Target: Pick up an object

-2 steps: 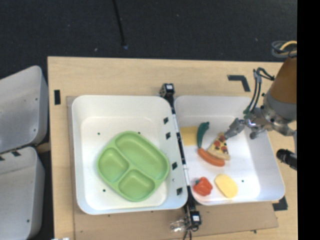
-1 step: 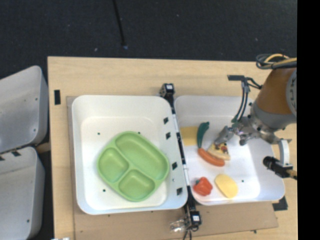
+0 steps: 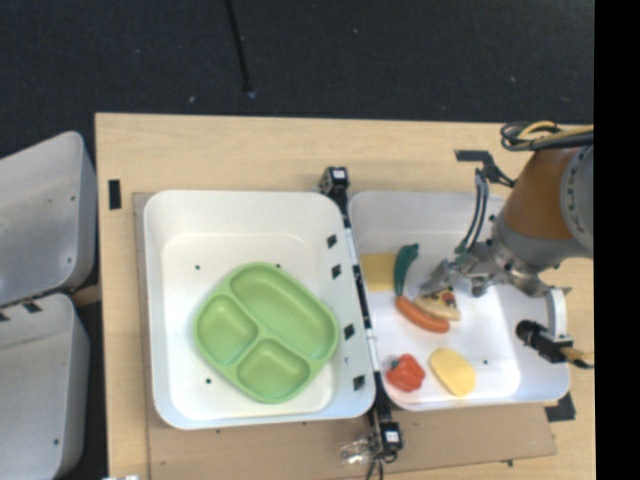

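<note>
**End effector low in the right bin**

The end effector [image 3: 441,286] sits over a small toy [image 3: 445,300]; I cannot tell its grip. An orange sausage [image 3: 421,315] lies just beside it, a green pepper [image 3: 404,265] near, yellow piece [image 3: 453,371] and red tomato [image 3: 405,372] further off.

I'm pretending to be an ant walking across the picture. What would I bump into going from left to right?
green divided plate → red pepper toy → yellow lemon-shaped toy → grey and orange arm
</note>
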Controlling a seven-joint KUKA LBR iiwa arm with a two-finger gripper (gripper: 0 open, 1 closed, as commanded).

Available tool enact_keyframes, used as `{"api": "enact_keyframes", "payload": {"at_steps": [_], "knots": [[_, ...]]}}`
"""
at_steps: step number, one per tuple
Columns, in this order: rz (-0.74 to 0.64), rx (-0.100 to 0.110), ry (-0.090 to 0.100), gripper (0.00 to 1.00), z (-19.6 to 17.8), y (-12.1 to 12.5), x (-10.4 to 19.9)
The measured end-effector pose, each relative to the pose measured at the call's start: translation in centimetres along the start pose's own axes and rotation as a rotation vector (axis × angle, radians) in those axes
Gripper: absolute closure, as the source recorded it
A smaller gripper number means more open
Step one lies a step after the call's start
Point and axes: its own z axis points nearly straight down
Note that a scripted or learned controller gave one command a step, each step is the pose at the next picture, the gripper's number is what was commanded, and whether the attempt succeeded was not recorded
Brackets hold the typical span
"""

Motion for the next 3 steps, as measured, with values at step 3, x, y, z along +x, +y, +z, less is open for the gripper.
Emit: {"api": "enact_keyframes", "payload": {"at_steps": [3], "knots": [[-0.006, -0.003, 0.001, 1.00, -10.5, 0.9, -1.4]]}}
